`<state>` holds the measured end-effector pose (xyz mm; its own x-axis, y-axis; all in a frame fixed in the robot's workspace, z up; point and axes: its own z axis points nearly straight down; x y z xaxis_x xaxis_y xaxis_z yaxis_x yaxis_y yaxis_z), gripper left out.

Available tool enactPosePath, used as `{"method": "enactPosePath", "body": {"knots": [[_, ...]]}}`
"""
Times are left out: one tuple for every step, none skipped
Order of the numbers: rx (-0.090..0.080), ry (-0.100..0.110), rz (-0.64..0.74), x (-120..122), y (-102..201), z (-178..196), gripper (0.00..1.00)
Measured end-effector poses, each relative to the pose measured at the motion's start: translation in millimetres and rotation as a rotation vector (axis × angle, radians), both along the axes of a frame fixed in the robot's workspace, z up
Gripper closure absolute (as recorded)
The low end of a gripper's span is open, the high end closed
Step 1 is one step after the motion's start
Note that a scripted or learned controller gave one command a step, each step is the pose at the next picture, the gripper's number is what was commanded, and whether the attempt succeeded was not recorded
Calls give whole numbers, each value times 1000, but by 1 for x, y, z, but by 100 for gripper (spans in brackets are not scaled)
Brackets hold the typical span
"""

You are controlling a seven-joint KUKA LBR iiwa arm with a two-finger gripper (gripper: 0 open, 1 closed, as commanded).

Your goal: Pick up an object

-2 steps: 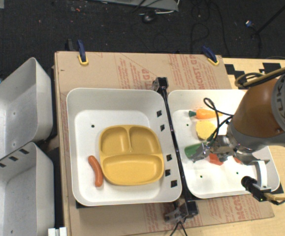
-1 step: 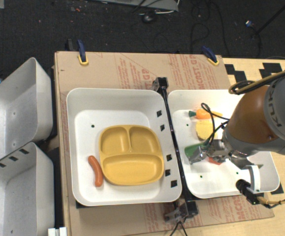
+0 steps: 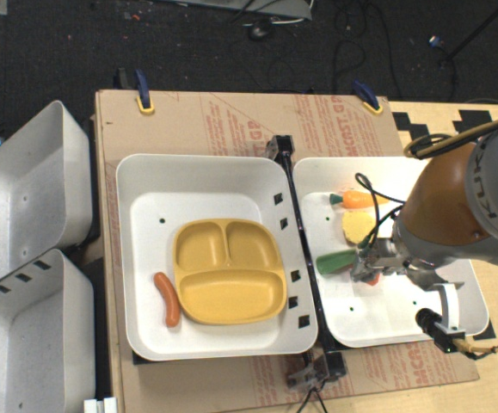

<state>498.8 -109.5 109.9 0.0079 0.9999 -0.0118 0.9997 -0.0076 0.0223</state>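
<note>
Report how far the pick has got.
Done: the arm has reached into the right bin, with the gripper low over the green object. In hand: nothing visibly lifted; the green object, the yellow one and the carrot lie on the bin floor. Left: gripping and raising an object. The sausage lies beside the yellow tray.

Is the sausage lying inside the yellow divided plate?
No. The sausage lies on the left bin floor, just off the yellow plate at its lower-left edge.

Bright even overhead light, white bins near glare, soft shadows, dark floor, slight blur, sharp enough overall
</note>
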Motion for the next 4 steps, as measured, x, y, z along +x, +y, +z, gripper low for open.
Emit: {"method": "enactPosePath", "body": {"knots": [[11,18,11,1,9,47,100],[10,17,11,10,3,97,100],[10,18,11,11,3,119,100],[13,23,14,14,51,110,100]]}}
